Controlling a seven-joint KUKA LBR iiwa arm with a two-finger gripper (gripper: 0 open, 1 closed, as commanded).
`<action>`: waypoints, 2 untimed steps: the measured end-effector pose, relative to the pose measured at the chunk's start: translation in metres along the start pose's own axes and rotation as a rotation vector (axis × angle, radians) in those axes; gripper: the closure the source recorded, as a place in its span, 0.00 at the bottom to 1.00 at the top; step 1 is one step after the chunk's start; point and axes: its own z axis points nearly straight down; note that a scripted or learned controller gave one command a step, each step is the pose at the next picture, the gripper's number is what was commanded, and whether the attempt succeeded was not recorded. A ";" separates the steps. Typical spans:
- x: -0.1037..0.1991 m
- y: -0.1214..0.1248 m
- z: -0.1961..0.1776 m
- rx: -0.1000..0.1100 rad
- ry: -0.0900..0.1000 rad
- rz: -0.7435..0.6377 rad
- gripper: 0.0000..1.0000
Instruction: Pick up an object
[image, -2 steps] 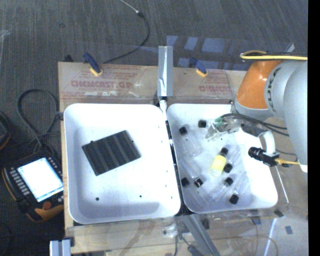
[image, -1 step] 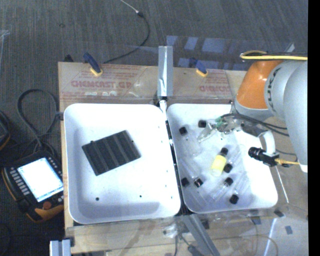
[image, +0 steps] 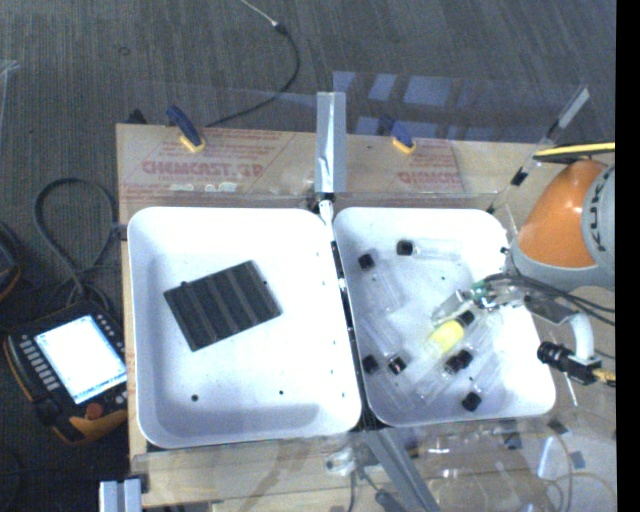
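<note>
**Yellow piece under the wrist, right bin**

Yellow piece (image: 447, 335) lies in the right bin (image: 520, 405) among clear tubes with black caps. Gripper (image: 478, 297) hovers just beside it; whether its jaws are open I cannot tell. Descend centred, avoiding neighbouring tubes.

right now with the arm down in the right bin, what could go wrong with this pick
Two risks. The end effector sits among several clear tubes with black caps lying close together around a yellow object, so it might close on two at once or nudge them aside. The tubes are see-through against the right bin, so a grasp could easily miss or slip.
</note>
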 end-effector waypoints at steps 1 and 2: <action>0.000 0.003 -0.010 -0.007 -0.001 -0.001 1.00; 0.000 0.003 -0.010 -0.007 -0.001 -0.001 0.00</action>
